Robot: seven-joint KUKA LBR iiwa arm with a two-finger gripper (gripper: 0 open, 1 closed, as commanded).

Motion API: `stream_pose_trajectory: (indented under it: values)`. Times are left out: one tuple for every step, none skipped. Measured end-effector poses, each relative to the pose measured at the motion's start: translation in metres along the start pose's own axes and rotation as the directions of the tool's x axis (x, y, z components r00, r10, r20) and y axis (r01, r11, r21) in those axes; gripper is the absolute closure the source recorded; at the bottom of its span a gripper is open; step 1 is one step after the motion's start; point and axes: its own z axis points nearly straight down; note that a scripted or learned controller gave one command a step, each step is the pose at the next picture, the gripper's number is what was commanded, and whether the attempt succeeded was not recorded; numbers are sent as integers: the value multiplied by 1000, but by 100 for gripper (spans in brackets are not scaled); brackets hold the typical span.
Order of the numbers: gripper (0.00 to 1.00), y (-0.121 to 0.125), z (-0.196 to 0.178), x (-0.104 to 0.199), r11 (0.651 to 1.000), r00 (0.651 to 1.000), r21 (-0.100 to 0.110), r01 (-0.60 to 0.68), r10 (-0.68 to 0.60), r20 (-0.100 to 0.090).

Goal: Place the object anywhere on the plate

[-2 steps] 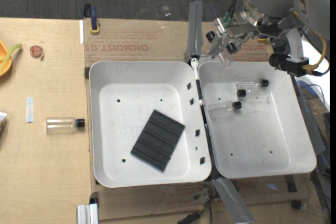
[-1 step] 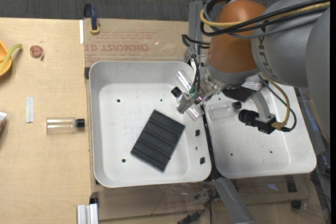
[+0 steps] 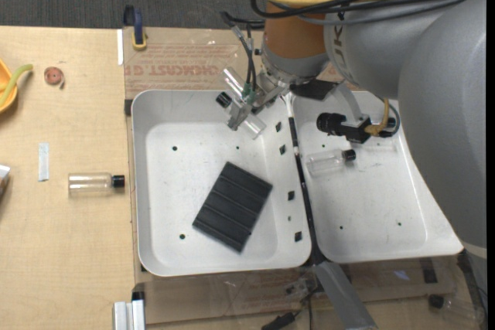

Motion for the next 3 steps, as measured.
stream_pose_trajectory:
  values:
    - [100,-12,37,58,983,983,1,185,-185,-1]
    - [100,-56,60,160,886,886,2,465,-465,-3]
    - [100,-38,-189,160,930,930,-1,368,-368,1]
